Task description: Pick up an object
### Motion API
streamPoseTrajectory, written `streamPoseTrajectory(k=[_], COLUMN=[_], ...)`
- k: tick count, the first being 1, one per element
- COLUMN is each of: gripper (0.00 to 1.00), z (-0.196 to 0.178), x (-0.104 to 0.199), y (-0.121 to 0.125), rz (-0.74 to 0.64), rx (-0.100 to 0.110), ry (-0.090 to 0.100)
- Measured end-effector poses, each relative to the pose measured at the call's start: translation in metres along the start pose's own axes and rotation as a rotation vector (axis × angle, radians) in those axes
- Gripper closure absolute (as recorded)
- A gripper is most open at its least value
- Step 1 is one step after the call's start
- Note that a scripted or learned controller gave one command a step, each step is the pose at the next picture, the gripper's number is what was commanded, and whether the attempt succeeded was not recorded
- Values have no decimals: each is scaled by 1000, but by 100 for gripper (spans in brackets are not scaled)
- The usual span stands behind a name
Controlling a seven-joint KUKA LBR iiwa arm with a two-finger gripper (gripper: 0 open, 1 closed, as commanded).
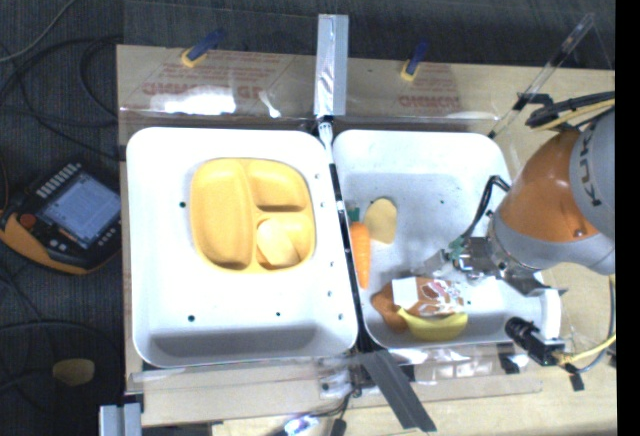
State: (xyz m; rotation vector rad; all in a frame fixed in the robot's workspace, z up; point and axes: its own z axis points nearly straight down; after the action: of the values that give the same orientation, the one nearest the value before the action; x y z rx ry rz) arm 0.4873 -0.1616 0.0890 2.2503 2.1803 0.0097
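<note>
The gripper (470,259) is hovering low in the right bin (420,149), its state impossible to tell, with the snack packet (438,296) lying just below-left of it, atop the banana (435,326) near the bin's front wall.

left bin (150,324): yellow divided tray (250,212) inside | floor left of tabletop (135,74): handheld control pendant (65,216) | tabletop rear: two yellow-blue clamps (201,48)

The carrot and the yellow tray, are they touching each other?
Apart. The camera view shows the carrot in the right bin, the yellow tray in the left bin, bin walls between them.
</note>
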Motion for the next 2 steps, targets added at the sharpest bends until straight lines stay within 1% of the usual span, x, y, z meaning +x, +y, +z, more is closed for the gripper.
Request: streamPoseTrajectory(k=[1, 2], gripper=[0, 0], z=[1, -33], x=[65, 28], y=[58, 9], rz=[90, 14], rx=[-2, 14], ry=[-5, -1])
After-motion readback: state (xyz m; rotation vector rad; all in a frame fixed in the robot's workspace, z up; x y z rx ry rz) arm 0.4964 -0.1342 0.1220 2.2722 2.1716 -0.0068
